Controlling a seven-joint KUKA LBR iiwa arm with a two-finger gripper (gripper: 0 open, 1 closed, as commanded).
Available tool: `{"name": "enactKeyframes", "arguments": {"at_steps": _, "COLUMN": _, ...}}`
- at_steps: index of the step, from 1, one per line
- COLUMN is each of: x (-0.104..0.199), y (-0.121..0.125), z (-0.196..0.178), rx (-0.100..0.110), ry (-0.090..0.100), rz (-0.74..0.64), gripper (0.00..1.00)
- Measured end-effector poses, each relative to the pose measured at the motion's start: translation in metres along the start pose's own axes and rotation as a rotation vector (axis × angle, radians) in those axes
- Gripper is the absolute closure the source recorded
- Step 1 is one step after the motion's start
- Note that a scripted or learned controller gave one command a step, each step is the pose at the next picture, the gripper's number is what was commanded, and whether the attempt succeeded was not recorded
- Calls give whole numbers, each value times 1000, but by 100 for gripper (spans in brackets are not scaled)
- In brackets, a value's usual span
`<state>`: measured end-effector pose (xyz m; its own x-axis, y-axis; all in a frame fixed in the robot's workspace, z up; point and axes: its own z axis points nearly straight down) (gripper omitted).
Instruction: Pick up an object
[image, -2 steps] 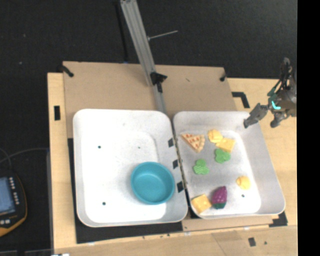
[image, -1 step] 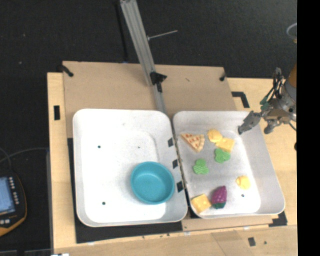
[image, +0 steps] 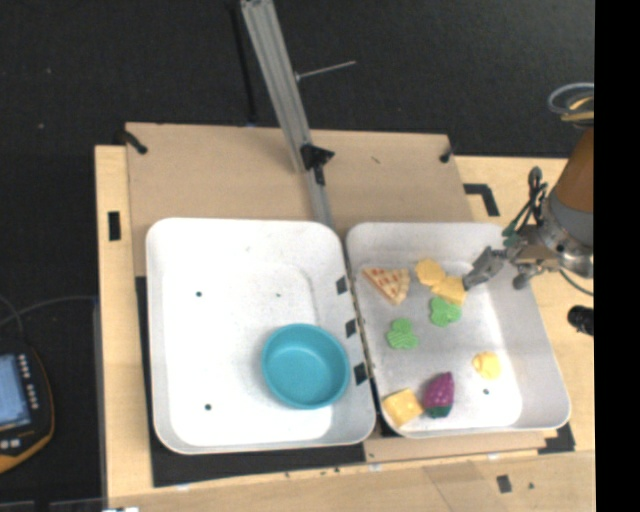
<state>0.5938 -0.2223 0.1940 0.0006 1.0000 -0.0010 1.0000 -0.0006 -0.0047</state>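
The pick is not yet made: every toy lies in the right bin (image: 520, 400), and nothing is lifted. The gripper (image: 478, 272) sits low at the bin's two o'clock, its tips just beside a yellow piece (image: 449, 290), probably the target. Whether the claw is open or closed cannot be told. Grasping and lifting remain.

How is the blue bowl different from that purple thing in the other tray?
The blue bowl is much larger, round and hollow, and sits in the left bin. The purple toy is small, lumpy and solid, lying in the right bin beside a yellow block. Both rest near their bins' front edges.
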Motion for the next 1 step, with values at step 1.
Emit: {"name": "enactKeyframes", "arguments": {"at_steps": 1, "x": 7, "y": -1, "z": 44, "rx": -4, "ry": 0, "rz": 0, "gripper": 0}}
